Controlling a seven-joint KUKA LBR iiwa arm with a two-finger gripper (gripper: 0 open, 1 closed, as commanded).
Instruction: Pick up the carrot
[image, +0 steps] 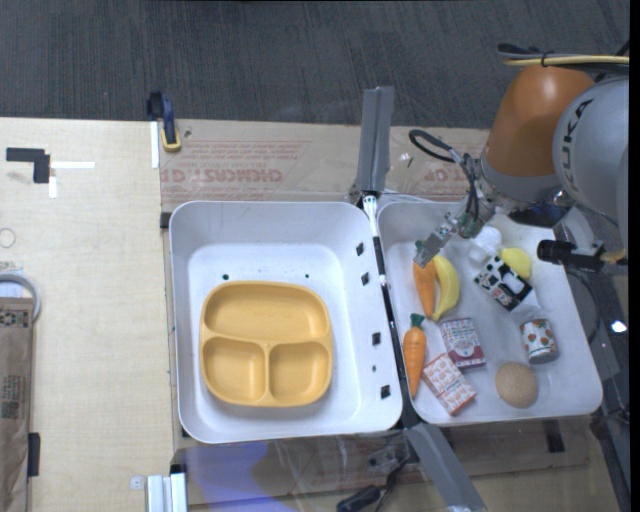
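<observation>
So far no pick: carrot (414, 352) lies in right bin (570, 400), well below pincer (437, 247), whose open/closed state can't be told; descent, grasp, lift all left.

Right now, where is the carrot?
The carrot lies in the right bin, near its left wall, just left of two small cartons and below the banana.

The big grey arm (590, 130) reached in from the right, with its orange band (530, 115) bulging up high. It bent down and pointed left. The small gripper (436, 247) at its tip hung low, tilted sideways.
</observation>
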